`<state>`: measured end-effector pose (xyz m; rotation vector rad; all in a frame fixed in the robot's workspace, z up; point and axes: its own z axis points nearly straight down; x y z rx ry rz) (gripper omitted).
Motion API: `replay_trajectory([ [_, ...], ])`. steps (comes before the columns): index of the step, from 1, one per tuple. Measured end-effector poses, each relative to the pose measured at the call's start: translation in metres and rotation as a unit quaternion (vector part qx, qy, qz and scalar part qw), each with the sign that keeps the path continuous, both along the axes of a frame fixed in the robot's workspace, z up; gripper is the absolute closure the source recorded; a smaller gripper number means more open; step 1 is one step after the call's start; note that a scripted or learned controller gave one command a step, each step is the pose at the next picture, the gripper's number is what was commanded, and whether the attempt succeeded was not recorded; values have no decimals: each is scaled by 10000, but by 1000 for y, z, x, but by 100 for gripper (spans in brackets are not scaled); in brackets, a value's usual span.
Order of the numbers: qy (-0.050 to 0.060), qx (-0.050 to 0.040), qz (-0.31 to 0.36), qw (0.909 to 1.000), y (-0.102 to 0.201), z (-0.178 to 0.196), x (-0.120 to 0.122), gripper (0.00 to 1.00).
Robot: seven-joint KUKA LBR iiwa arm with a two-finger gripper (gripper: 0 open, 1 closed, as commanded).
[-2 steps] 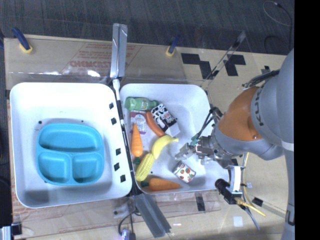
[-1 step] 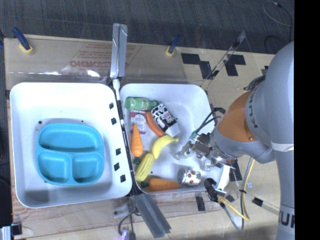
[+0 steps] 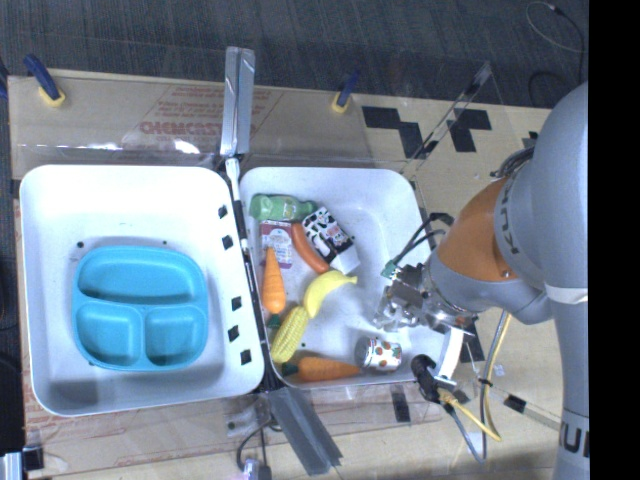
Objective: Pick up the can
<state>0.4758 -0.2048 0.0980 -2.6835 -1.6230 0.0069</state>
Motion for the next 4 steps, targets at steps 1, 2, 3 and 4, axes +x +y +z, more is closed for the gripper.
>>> replay_trajectory([
  [1, 0, 0, 1, 10000, 0, 0, 0, 0],
  [2, -7, 18, 772, 9970, 3, -8, 1, 0],
  [3, -7, 17, 772, 9970, 3, -8, 1, 0],
  [4, -9, 13, 753, 9972, 3, -8, 1, 0],
])
